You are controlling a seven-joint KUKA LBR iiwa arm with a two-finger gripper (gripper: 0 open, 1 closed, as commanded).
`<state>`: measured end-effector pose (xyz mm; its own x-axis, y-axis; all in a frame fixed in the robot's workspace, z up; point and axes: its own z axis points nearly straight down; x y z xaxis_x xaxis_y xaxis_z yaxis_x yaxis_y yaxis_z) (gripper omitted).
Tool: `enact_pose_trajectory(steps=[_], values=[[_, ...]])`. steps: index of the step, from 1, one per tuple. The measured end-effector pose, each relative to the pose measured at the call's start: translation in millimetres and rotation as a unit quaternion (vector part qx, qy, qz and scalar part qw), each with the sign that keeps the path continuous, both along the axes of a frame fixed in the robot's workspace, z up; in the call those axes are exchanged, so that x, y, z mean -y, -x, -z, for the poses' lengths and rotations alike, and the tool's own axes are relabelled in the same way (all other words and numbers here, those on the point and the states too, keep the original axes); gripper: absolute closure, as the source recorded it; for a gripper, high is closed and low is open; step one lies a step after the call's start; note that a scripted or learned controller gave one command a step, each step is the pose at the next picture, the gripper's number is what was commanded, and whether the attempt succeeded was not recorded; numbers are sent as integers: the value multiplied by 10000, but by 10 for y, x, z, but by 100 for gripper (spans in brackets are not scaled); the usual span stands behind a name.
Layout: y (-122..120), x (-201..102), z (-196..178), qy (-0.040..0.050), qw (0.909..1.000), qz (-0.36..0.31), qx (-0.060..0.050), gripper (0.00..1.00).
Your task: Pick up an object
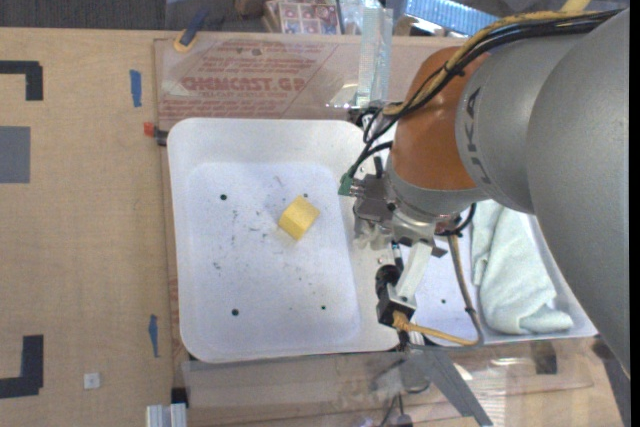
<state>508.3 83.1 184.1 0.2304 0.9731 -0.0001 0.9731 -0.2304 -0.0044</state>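
In the camera view, a small yellow cube-shaped block [298, 218] lay tilted near the middle of the left shallow white bin [200, 165], touching nothing else. The grey arm with its orange band [440, 135] hung over the right white bin [445, 310], beside a crumpled white cloth [515, 275]. The gripper [385, 227] sat near the bins' shared edge, apart from the block. Whether it was open could not be told.

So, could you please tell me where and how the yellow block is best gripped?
Probably across two opposite flat sides of the yellow block, coming straight down from above. It lies in the white bin, clear of the walls and turned diagonal to them, so rotate the grip to match.
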Motion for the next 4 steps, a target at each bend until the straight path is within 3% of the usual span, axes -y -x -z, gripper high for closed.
enact_pose_trajectory(steps=[1, 2, 3, 4], values=[[256, -312, 859, 7, 9987, 509, 9, 100], [227, -1034, 772, 6, 9993, -363, 25, 100], [52, -932, 924, -30, 9783, -2071, 53, 100], [-496, -1042, 342, 0, 9447, -3280, 32, 100]])
